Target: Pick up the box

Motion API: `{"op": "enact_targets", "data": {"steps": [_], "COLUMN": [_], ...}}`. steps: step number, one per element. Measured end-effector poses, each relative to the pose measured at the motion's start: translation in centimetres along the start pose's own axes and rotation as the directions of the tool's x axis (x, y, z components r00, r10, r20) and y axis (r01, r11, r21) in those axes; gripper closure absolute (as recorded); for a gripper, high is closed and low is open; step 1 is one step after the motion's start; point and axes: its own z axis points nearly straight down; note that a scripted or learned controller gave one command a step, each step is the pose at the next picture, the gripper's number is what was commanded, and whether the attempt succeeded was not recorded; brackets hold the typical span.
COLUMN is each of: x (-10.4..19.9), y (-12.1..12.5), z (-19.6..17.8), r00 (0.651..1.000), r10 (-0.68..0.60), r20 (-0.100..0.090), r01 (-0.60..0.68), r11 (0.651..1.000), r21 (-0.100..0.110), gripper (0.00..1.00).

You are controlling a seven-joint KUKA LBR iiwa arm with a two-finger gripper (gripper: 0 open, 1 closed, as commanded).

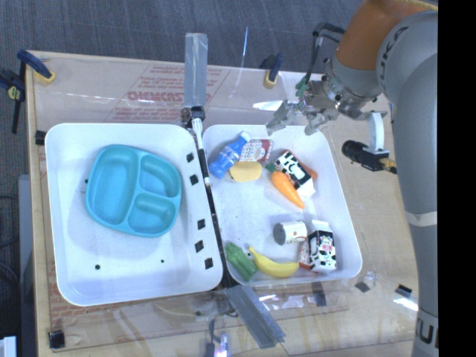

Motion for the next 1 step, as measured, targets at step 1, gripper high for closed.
{"op": "enact_targets", "data": {"steps": [1], "x": [1.33], "y": [0.63], "z": [13.34], "r00": [1.000], "r10": [0.022], "r20": [0.001], "r01": [-0.022], "r11": [1.000], "r21": [-0.006], "gripper": [0.00]}}
